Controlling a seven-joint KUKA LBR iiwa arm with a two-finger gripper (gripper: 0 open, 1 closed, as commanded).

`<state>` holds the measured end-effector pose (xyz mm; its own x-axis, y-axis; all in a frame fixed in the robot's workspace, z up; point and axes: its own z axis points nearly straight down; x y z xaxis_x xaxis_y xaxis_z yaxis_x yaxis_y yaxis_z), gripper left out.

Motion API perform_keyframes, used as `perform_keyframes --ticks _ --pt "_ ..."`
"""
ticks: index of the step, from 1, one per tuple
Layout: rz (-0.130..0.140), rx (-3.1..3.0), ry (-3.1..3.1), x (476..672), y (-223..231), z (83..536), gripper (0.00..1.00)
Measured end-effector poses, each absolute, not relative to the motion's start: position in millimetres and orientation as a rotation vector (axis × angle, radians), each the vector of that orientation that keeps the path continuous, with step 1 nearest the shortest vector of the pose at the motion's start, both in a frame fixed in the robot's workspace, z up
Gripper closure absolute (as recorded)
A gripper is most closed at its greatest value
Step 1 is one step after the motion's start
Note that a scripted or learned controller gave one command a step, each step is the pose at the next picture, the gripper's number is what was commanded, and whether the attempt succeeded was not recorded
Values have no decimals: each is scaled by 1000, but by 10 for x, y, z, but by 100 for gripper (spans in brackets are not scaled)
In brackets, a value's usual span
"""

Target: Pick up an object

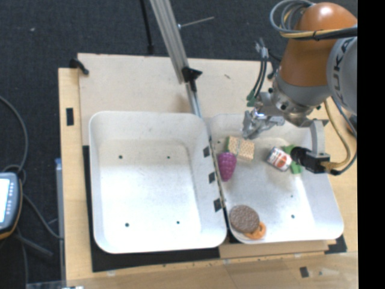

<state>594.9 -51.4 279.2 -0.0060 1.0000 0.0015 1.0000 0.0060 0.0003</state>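
The right bin (313, 212) holds a tan waffle-like block (241, 148), a purple grape bunch (226, 165), a small red-and-white can (279, 159) beside a green item (293, 161), and a brown round cookie (243, 218) on an orange piece (259, 231). My gripper (254, 125) hangs just above and behind the tan block, near the bin's back wall. Nothing shows between its fingers.
The left bin (102, 161) lies beside the right one, sharing a raised divider. A slanted aluminium post (174, 47) rises from the bench behind the bins. A black cable connector (310, 158) hangs from the arm over the right bin.
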Motion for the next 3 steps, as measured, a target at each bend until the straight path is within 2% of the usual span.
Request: perform_keyframes --ticks 1,3 --pt "-2 -2214 -2228 5770 -93 2798 100" --pt "1 -2215 -2227 5415 765 2448 100"
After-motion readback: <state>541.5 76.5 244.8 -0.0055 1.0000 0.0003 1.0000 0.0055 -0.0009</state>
